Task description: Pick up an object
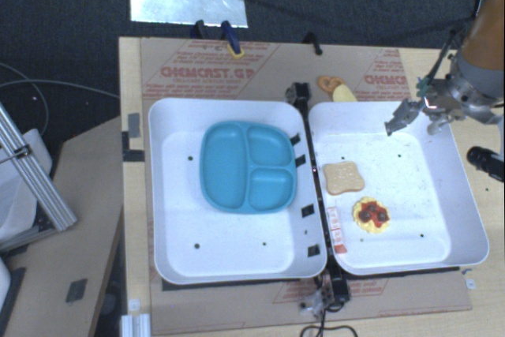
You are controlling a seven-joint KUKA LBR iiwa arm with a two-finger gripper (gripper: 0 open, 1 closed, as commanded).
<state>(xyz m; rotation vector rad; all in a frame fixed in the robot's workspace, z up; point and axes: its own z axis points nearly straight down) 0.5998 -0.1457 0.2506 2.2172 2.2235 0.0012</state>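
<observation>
The left bin [177, 249] holds only a blue divided plate [248, 167], too broad and flat to pinch. In the right bin [442, 193] a toast slice [344, 178] and a small pizza [372, 215] lie low (both thin, easily skated over). The hand [412, 117] hovers near that bin's far edge, fingers apart and holding nothing, well away from either, so closing here would likely catch nothing.

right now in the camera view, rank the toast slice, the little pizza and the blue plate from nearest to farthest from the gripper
Measured from the gripper above the right bin's far side:
1. Toast slice, right bin, near the divider.
2. Little pizza, right bin, toward the front.
3. Blue plate, middle of the left bin.
</observation>
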